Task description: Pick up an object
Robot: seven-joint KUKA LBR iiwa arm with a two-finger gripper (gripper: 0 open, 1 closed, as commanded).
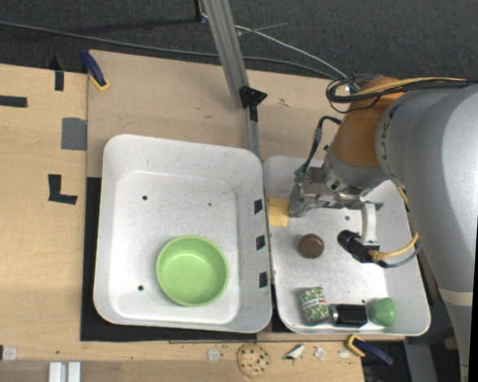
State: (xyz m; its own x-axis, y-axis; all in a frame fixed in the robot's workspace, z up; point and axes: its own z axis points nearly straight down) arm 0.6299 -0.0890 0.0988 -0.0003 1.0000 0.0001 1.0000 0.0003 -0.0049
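My gripper (298, 201) is low over the left part of the right bin (407, 239), below the orange wrist band. A small yellow block (277, 212) lies right beside it, against the bin's left wall, touching or nearly touching the gripper tip. A brown ball (311, 246) rests just below and to the right of the gripper. Along the bin's near edge lie a green-and-white packet (313, 305), a black object (349, 315) and a green object (382, 311).
The left bin (127, 162) holds a green bowl (191, 270) near its front. A grey pole (232, 59) slants down to the gap between the bins. A cookie-like disc (250, 359) and small scraps lie on the bench in front.
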